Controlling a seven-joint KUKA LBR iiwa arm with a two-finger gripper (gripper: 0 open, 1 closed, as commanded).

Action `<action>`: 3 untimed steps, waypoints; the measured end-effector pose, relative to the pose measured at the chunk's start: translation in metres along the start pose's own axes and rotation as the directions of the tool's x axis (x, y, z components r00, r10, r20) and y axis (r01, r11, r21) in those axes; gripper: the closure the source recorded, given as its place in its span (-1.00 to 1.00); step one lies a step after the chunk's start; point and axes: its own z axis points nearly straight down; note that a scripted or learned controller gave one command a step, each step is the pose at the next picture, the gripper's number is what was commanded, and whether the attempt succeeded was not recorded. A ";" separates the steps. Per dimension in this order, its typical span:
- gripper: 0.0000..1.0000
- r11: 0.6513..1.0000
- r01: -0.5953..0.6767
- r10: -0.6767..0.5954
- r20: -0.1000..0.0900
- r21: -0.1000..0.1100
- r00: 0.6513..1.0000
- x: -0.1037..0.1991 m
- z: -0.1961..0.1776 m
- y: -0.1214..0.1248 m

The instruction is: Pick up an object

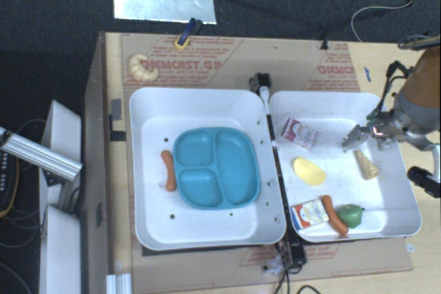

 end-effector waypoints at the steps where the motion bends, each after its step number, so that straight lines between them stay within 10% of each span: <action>1: -1.00 1.000 -0.003 0.003 -0.001 0.003 1.000 -0.006 0.015 -0.016; 3: -1.00 1.000 -0.002 0.002 -0.001 0.001 1.000 -0.006 -0.002 -0.034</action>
